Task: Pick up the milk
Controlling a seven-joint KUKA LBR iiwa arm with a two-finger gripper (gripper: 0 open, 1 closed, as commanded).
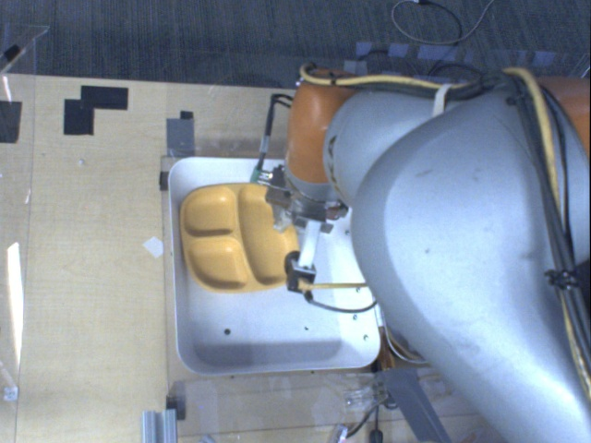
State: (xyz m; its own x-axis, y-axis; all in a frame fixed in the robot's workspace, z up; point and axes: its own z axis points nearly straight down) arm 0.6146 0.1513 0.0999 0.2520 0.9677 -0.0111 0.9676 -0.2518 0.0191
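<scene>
The gripper (pixel 295 212) hangs over the white bin (pixel 268 344), at the right edge of a yellow divided tray (pixel 226 238), seemingly positioned for a descent. Its grip state cannot be told. The milk is hidden, presumably beneath the arm (pixel 443 210).

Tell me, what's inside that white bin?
A yellow three-compartment tray lies in the white bin, toward its upper left. The grey arm covers the bin's right side, so whatever lies there is hidden.
</scene>
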